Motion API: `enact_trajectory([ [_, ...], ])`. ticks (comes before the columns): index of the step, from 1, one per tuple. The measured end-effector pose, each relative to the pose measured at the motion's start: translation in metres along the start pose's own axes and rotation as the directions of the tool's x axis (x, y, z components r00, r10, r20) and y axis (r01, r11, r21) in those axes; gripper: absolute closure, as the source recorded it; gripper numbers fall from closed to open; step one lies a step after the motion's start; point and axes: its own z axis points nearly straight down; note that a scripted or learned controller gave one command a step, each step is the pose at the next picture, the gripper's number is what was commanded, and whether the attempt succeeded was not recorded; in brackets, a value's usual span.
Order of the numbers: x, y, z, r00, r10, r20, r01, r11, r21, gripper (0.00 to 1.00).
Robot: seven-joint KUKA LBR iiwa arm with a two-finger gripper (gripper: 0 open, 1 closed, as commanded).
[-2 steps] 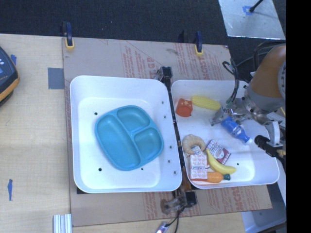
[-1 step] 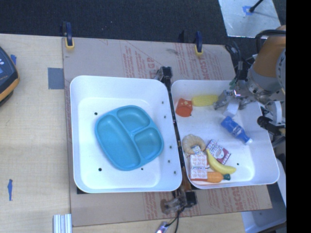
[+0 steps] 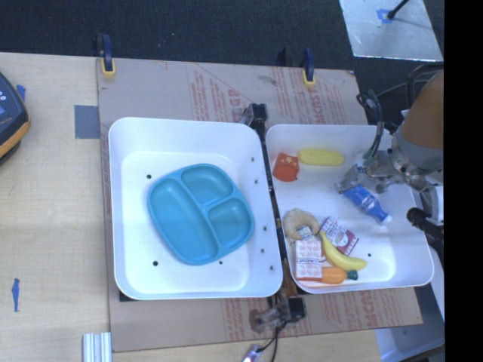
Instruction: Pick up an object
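Your gripper point(image 3: 361, 178) is sitting over the right-hand white bin point(image 3: 404, 274), at the right middle of the frame, with the grey arm coming in from the right edge. Honestly you can't tell from this angle how its jaws stand; it's a dark metal tangle there, and nothing clearly sits between them. Just below it, close enough that it might be touching, lies a small blue plastic bottle point(image 3: 367, 203), tilted with one end pointing toward the lower right.

Up and to the left in the same bin you've got a yellow corn cob point(image 3: 321, 157) lying flat near the top wall, and right beside it an orange-red cup-shaped toy point(image 3: 285, 167). Down in the lower left of that bin there's a pile: a beige ring-shaped doughnut point(image 3: 299, 222), a red-and-white carton point(image 3: 307, 256), a red-and-white packet point(image 3: 339, 236), a yellow banana point(image 3: 338, 253) lying across them, and a small orange carrot point(image 3: 333, 275) at the bottom.

The left white bin point(image 3: 128, 277) holds a light blue divided plastic plate point(image 3: 200, 213), roughly centred. Both bins sit side by side on the brown board over the wooden counter point(image 3: 49, 225).
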Motion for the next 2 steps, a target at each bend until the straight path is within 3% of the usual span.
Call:
enact_trajectory([
  [1, -0.001, 0.0, -0.011, 1.0, -0.002, 0.001, 0.002, 1.0, 0.001, 1.0],
  [2, 0.04, 0.056, 0.002, 1.0, 0.004, -0.003, -0.004, 1.0, 0.018, 1.0],
])
